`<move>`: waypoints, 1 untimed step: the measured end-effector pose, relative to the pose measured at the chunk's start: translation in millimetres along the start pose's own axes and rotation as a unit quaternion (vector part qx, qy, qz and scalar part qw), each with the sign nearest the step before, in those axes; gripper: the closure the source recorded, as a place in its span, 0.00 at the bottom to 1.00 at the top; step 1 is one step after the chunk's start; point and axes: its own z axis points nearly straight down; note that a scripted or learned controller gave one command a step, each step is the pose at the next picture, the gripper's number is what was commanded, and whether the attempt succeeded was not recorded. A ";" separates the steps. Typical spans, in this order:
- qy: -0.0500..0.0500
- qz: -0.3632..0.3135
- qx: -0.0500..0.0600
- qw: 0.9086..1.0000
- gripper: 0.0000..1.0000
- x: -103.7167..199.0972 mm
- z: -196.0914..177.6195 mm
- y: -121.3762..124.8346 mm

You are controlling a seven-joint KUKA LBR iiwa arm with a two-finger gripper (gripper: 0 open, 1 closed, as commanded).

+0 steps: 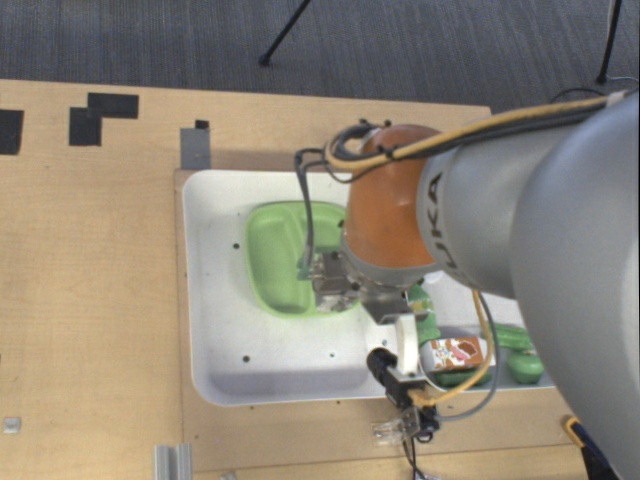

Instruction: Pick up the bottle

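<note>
Bottle (pixel 455 353): green, red-and-white label, lying on its side at 4 o'clock of the frame, near the bin's (pixel 215 298) front edge, partly under the arm (pixel 520 218). Gripper hidden beneath the wrist; cannot tell its state. Green bowl (pixel 275 258) sits at 9 o'clock of the wrist, close by.

Risks, as judged: round bottle rolls off a pinch; bowl gets knocked; cable (pixel 485 373) snags.

Surface: white bin on tan bench (pixel 90 298). Grey carpet (pixel 150 18) beyond.

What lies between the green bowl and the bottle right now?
In the camera view, the arm's orange-banded wrist covers the stretch between green bowl and bottle, hiding the bin floor.
</note>
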 end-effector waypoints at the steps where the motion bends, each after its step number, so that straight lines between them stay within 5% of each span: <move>1: 0.000 0.001 -0.002 1.000 1.00 48.3 -77.4 3.8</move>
